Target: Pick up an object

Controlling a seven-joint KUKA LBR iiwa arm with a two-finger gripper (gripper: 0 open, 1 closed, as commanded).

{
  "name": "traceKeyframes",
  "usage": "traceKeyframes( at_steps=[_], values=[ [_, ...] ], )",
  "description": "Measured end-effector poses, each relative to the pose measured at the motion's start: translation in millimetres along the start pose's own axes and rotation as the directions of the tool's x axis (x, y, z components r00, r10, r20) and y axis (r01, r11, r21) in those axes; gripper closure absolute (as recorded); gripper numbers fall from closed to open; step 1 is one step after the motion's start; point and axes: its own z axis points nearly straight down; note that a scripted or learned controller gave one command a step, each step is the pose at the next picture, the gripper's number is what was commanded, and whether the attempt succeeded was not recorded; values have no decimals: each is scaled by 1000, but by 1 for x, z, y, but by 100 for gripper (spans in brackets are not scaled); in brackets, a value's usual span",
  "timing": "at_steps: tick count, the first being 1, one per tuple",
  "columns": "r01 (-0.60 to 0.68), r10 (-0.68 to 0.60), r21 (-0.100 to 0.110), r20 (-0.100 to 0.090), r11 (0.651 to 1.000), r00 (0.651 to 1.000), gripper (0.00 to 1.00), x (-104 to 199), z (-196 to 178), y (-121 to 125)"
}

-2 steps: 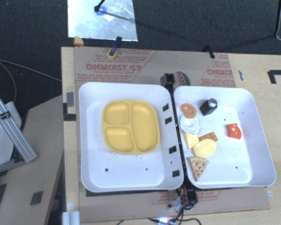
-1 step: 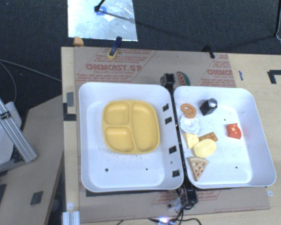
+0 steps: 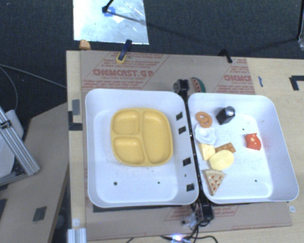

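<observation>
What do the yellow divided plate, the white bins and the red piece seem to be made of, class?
Yellow divided plate: probably moulded plastic, matte, with smooth rounded compartments. White bins: likely thin formed plastic, slightly glossy, rounded corners. Red piece: too small to tell; possibly plastic toy food.

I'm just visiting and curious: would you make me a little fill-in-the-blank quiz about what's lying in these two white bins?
1. The yellow divided plate lies in the ____ bin.
2. That plate has ____ compartments.
3. The small red piece lies in the ____ bin.
4. The black object sits beside an orange ____-shaped piece.

Missing words: left; three; right; ring
</observation>
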Motion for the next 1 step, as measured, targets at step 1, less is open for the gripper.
traceKeyframes(
  at_steps=[1],
  values=[
    [0,0,-2,0,1000,1000,100,0,-37,0]
  ],
)
